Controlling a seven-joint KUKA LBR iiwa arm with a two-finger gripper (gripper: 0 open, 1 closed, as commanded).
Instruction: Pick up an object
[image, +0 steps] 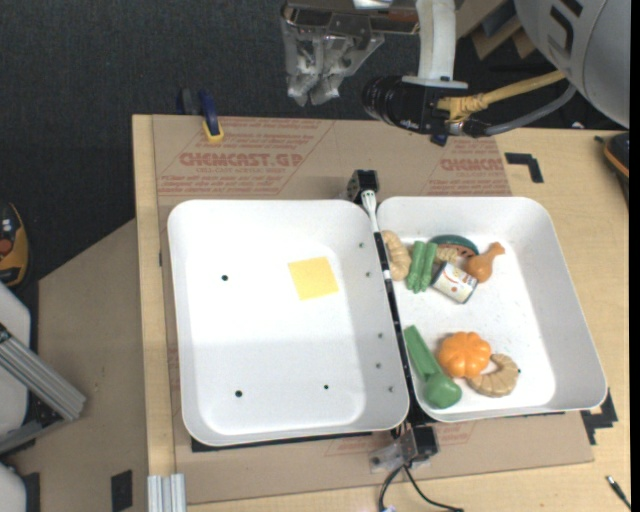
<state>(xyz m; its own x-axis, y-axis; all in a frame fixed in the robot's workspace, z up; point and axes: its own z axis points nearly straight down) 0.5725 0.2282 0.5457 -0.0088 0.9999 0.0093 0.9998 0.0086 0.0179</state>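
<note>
My gripper (318, 88) hangs high above the bench's far edge, beyond the left bin (182, 300) and well clear of both bins. A flat yellow square (313, 278) lies alone in the left bin. The right bin (566, 300) holds a tan knobbly piece (397, 256), a green pod (422, 266), a small can (455, 286), a teal dish (455, 241) and an orange drumstick (487, 261) at its far side. Nearer the front lie an orange pumpkin (465, 352), a green scoop (430, 372) and a tan curled piece (499, 376).
Both bins rest on a brown cardboard sheet (250, 160). A blue and yellow clamp (208, 116) sits at its far left corner. The arm's black hoses and a yellow cable (450, 102) hang over the far edge behind the right bin.
</note>
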